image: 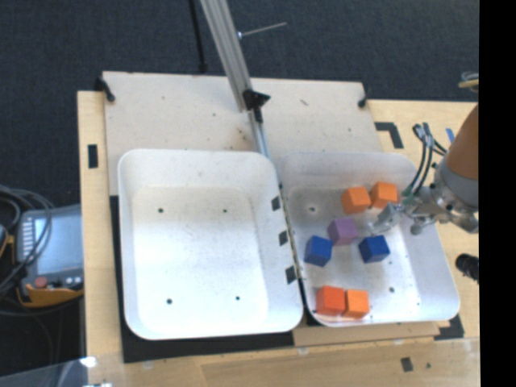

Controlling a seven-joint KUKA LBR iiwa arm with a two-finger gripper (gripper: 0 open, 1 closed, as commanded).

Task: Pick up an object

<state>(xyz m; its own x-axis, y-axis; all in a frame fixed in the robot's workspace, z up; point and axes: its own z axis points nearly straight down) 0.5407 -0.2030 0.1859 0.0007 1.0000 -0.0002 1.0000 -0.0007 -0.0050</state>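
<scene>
A pale wooden bench (93, 240) on dark carpet carries two shallow white bins; the left bin (129, 176) lies beside the right bin (431, 297), which holds the blocks. Your two-finger gripper (389, 216) hangs low over the right bin; you cannot tell how it is set. Just beside it sit a small blue cube (374, 248), an orange cube (384, 193) and a second orange block (355, 199), touching each other. Watch for a glancing descent: the tight cluster could let the tool nudge a neighbour and push the target away. The blue cube looks matte, square-edged, slightly rotated, near a purple cube (344, 230).
</scene>
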